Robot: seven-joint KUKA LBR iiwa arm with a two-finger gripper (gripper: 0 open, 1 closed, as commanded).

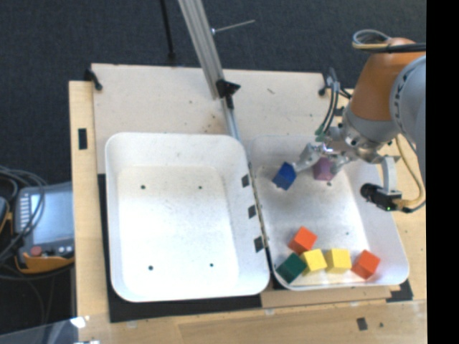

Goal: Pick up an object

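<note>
Gripper [324,165] hangs over the far part of the right bin [373,228], reaching in from the arm's side. You will note a purple block [323,169] sitting between its fingers, so it is clamped on that piece. Just beside it, toward the left bin [122,149], lies a blue block [285,175], apart from the fingers. Your coming move is a straight lift.

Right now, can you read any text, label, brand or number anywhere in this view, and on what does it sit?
No readable text anywhere.
Handheld control unit, at the view's left edge: its screen and buttons are too blurred to read.
Blocks, such as the blue block: plain faces, no markings.
</note>
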